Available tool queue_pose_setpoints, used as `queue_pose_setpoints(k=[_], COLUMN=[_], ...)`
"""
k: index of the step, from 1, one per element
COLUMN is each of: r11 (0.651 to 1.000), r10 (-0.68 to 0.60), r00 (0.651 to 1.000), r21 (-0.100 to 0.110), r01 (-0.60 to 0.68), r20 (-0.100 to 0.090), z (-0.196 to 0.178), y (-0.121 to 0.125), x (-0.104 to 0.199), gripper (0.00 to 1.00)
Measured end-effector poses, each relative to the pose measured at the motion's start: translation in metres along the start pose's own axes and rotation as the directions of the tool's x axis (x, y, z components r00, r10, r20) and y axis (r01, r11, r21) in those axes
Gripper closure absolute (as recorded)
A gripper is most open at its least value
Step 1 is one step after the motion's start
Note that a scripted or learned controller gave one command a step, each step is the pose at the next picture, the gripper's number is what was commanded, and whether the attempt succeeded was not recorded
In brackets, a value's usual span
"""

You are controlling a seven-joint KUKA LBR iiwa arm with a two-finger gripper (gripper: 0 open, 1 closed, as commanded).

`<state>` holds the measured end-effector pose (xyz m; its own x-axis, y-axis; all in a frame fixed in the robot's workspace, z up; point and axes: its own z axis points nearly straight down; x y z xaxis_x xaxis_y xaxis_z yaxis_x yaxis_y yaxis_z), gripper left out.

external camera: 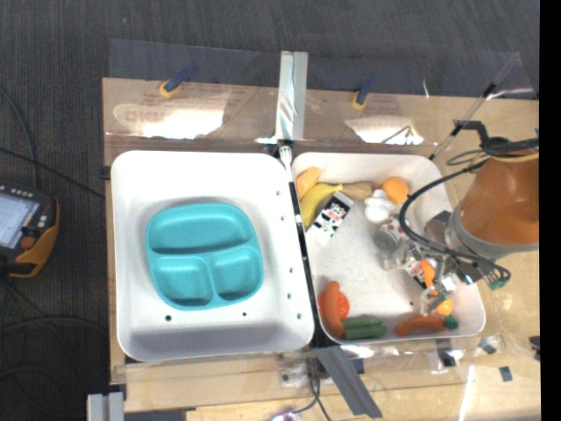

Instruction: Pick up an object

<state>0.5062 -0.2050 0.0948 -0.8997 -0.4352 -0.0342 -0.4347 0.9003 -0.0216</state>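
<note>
The right bin (368, 251) holds several toy foods: a yellow banana (310, 195), an orange ball (396, 189), a white piece (378, 206), a black-and-white box (330, 215), a red pepper (333, 302), a green cucumber (363, 327) and a carrot (419, 324). My gripper (422, 270) hangs low over the right side of this bin, its tip among small orange and white pieces (431, 295). Cables and the orange-banded wrist (501, 202) cover much of it.
The left bin (149, 182) holds a teal divided tray (205, 253). A metal post (292, 95) stands at the back between the bins. A handheld pendant (24, 226) lies off the bench at left. Black cables (421, 202) loop over the right bin.
</note>
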Motion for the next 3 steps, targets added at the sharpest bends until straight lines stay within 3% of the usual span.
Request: queue_pose_setpoints(k=[1,2,3], r11=[0.992,0.976,0.976], r10=[-0.124,-0.219,-0.218], r00=[0.992,0.976,0.976], r21=[-0.003,-0.001,-0.009], r01=[0.124,0.219,0.218], r20=[0.001,-0.006,-0.011], z=[0.0,0.001,-0.008], y=[0.005,0.029,0.031], x=[-0.002,-0.011,-0.011], gripper=[0.0,0.0,1.0])
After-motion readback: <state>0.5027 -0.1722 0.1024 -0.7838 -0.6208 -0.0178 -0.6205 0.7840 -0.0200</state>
